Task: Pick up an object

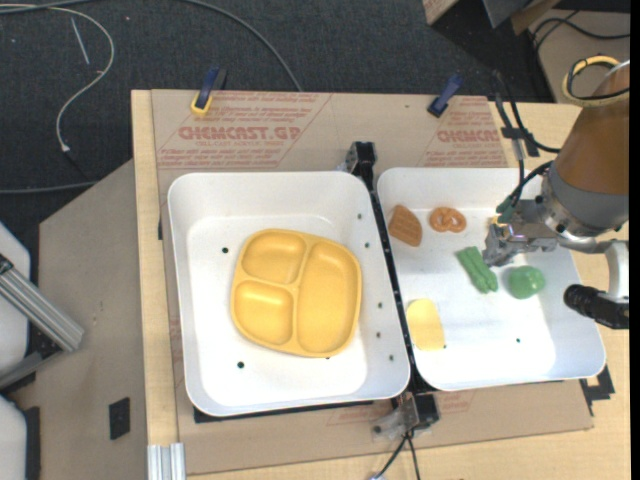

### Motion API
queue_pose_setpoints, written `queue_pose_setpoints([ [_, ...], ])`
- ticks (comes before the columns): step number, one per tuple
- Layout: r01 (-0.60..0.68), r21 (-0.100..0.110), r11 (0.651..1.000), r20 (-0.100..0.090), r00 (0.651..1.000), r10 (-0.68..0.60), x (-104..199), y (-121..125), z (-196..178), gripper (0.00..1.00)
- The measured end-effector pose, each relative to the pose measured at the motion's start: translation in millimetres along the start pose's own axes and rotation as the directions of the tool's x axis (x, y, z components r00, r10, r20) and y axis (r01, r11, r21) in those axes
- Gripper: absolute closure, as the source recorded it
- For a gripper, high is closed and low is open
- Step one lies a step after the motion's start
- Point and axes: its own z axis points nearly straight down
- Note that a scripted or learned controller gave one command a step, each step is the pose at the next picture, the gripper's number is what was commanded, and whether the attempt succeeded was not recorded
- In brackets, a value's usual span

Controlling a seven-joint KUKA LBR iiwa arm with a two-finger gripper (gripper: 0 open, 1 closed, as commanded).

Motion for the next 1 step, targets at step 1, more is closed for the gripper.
queue_pose_setpoints([
  [1, 0.0, 0.003, 1.0, -0.001, 1.0, 0.0, 51.4, 11.6, 7.4, 1.0],
])
